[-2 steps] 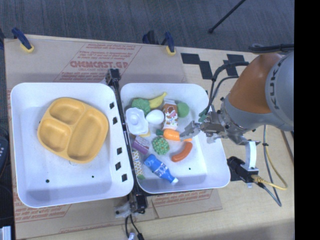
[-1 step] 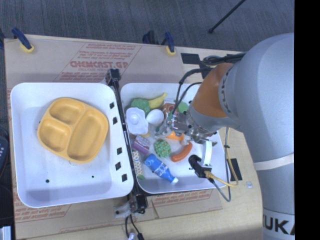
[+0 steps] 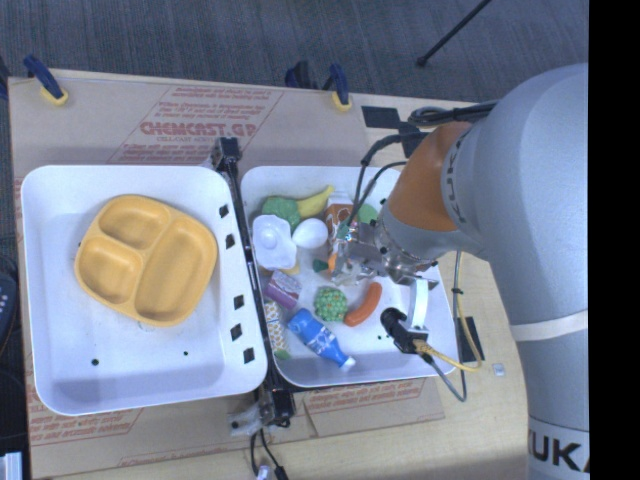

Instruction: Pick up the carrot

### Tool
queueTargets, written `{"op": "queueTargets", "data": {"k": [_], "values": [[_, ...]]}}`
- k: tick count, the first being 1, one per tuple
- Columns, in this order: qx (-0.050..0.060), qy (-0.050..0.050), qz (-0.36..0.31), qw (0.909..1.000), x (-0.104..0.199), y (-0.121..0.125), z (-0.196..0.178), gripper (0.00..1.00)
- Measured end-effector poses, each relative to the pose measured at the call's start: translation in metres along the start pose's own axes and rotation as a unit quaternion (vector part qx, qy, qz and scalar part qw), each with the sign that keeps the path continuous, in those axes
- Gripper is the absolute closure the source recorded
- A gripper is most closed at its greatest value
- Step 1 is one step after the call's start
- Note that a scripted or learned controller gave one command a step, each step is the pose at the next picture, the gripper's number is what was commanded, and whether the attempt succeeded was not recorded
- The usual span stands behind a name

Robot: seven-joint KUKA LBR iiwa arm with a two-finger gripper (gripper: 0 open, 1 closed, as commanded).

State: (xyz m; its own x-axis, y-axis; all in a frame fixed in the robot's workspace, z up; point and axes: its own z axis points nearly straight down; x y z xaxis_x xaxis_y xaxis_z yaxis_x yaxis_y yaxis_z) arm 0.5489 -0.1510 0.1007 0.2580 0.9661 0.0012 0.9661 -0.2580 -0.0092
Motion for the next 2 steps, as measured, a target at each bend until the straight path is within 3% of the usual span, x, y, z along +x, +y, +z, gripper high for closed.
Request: {"op": "queueTargets", "data": {"k": [1,2], "values": [[-0.005,-0.001,0.044,0.9990,-0.034,-0.063,-0.184,1.00],[-0.002,0.000,0.122,0.9925,0.017,-0.081,-0.103,1.00]]}}
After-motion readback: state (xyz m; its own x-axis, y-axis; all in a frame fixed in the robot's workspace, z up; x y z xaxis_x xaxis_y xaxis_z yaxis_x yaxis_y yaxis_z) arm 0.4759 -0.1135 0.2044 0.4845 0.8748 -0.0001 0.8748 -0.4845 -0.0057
